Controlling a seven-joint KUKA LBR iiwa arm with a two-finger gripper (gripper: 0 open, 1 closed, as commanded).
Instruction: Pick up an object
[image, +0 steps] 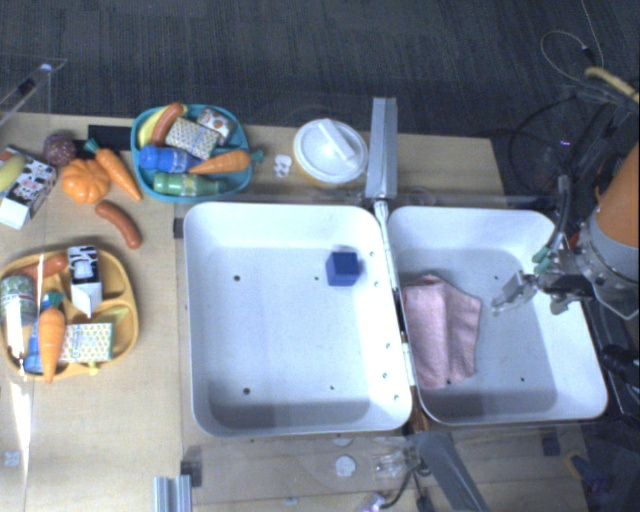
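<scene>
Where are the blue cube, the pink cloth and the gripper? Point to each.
blue cube (343, 267), camera view, its top face
pink cloth (440, 330), camera view, middle of the folded cloth
gripper (506, 294), camera view, between its fingertips

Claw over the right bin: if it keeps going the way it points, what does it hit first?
The claw points left in the camera view, toward the pink cloth in the right bin. The cloth looks like the first contact, though height above the bin floor is unclear, so it might pass over.

Left bin (215, 330) lies mostly bare around a blue cube (343, 267) at upper right; a pink cloth (440, 330) covers the right bin's (570, 380) left side.
</scene>
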